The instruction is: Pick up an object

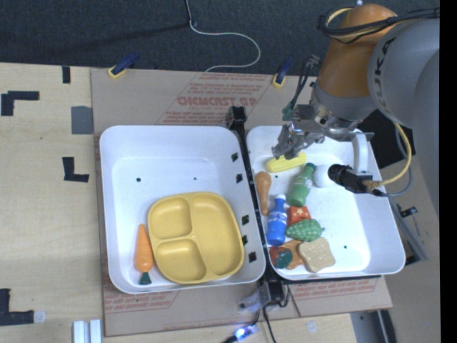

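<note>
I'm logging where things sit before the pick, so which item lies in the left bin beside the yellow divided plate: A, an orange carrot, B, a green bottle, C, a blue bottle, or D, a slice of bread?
A: the orange carrot lies against the left side of the yellow divided plate in the left bin.

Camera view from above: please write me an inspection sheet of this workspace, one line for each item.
Surface: two shallow white bins, left bin and right bin, on a cardboard sheet over a wooden bench.
Job's things: in the right bin a yellow banana, green bottle, blue bottle, green leafy toy, bread slice.
Clutter: in the left bin a yellow divided plate and an orange carrot.
Grippers: gripper low over the banana, nothing seen held.
Cables: white cable on the dark floor.
Surroundings: blue clamps at the cardboard edge.
</note>
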`<state>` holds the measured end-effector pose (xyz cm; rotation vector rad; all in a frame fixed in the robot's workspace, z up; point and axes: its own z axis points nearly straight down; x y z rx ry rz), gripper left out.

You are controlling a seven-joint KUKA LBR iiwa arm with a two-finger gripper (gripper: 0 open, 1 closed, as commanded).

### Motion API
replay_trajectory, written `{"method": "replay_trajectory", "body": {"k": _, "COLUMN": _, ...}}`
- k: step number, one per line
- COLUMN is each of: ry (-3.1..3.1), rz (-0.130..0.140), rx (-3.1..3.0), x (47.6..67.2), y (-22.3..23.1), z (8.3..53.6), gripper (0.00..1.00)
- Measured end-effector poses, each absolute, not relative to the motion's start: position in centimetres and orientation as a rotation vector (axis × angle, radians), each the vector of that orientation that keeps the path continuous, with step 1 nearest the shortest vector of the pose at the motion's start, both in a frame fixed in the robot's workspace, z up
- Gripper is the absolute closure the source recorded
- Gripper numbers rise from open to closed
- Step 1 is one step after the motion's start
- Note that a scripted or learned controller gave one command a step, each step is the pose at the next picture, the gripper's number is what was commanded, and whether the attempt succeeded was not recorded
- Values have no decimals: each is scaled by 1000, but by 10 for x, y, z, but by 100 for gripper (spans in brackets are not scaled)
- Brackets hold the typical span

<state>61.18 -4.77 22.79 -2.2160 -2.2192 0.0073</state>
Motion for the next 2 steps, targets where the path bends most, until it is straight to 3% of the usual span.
{"method": "replay_trajectory", "body": {"k": 2, "ry": -2221, "rz": 7, "rx": -2215, "x": 628, "y": -46, "z": 214, "gripper": 100}}
